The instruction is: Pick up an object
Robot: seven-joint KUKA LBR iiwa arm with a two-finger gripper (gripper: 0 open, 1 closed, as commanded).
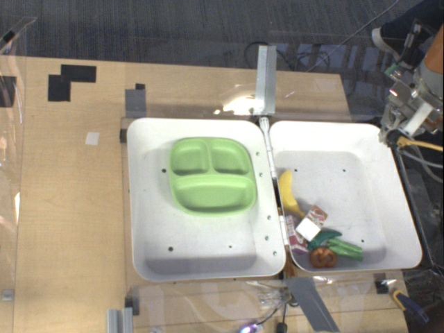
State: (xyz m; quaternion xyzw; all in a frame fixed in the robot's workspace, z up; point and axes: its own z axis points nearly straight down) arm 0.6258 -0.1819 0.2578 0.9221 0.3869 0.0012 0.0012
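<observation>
Nearest the camera, a small heap of things sits in the front left corner of the right bin [361,151]: a reddish-brown round fruit [323,257] at the very front, a green leafy piece [341,246] lying just beside and partly over it, and a small white and red packet [309,225] touching both from behind. Behind these, a banana [287,194] lies along the bin's left wall, near the divider between the two bins. Left of it, the left bin [149,186] holds a green divided plate [211,174] with three compartments, set flat near the bin's middle. At the far right edge, the gripper [404,120] hangs above the right bin's back right corner, well apart from the heap; whether its fingers are apart or together cannot be told.
</observation>
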